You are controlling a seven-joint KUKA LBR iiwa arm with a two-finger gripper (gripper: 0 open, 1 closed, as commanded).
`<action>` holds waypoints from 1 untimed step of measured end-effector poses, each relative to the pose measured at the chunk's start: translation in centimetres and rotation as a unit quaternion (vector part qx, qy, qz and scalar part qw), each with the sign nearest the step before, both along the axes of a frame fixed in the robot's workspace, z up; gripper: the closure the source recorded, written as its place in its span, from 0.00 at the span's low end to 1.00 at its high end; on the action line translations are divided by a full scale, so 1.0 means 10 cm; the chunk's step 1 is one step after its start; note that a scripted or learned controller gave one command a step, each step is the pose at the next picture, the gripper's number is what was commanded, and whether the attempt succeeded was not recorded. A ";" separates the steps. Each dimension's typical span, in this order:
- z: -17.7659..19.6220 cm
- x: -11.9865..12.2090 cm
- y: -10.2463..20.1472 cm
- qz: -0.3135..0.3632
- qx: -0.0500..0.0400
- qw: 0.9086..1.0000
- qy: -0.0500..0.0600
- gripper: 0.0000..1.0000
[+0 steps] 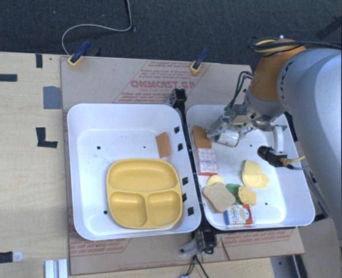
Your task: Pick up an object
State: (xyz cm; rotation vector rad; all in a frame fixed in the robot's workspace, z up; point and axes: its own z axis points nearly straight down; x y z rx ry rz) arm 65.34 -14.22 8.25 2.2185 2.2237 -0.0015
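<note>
two white bins [78, 155], one yellow tray [143, 191], two brown blocks [163, 145]

You look down at a slant from above the bench [20, 155]; both bins in frame, arm [309, 97] entering right.

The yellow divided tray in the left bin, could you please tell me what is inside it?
The yellow divided tray shows three bare compartments with nothing lying in them. The tray covers the left bin's floor beneath it, so that patch cannot be seen.

Even, fairly bright overhead light, soft shadows, mild glare on the white bins [78, 155], slightly soft focus.
</note>
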 end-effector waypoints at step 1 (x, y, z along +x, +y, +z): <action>0.14 0.02 -0.01 0.000 -0.001 1.000 -0.002 1.00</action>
